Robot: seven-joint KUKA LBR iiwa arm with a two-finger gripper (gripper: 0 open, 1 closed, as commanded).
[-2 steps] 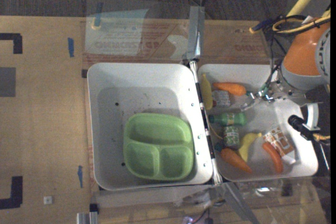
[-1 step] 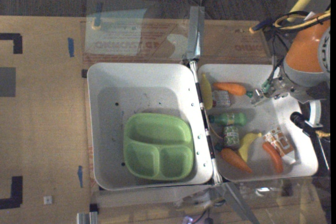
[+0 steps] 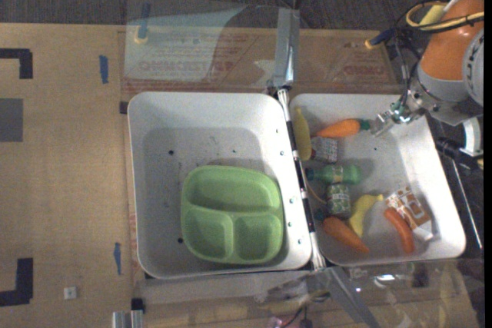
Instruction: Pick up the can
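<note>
Gripper [image 3: 390, 117] position: upper right corner of right bin [image 3: 446, 188], above bin floor, near carrot [image 3: 340, 128]. Finger opening cannot be determined; nothing visibly gripped. Can [image 3: 339, 200] lies mid-bin, beside green bottle [image 3: 335, 174].

1. Tan wooden bench [image 3: 61, 188] carries two shallow white plastic bins side by side, touching along their inner rims.
2. Left bin [image 3: 146, 165] sits mid-bench; right bin [image 3: 438, 188] toward the right edge.
3. Clear plastic sheets [image 3: 192, 42] lie flat along the far edge.
4. Blue tape strips [image 3: 104, 69] and black angle marks [image 3: 19, 61] toward the left edge.
</note>
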